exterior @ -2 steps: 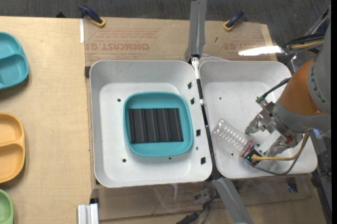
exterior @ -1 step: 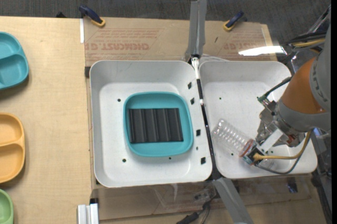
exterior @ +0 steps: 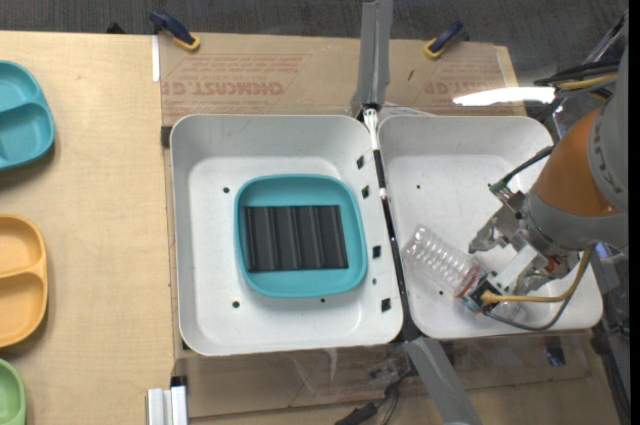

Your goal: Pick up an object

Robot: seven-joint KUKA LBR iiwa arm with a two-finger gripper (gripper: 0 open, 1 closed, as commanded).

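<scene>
A clear ribbed plastic object [exterior: 437, 257] lies on the floor of the right bin [exterior: 450, 163], near its front left. My gripper [exterior: 494, 247] hangs low over the same bin, just to the right of the clear object and very close to it. Whether it touches the object cannot be made out. The grey arm with its orange band [exterior: 578, 175] reaches in from the right.
In the left bin [exterior: 200, 213] sits a teal tray [exterior: 296, 235] with a dark ribbed insert. Teal and orange plates [exterior: 18, 203] lie on the bench at far left. A grey divider post [exterior: 374, 53] stands between the bins at the back.
</scene>
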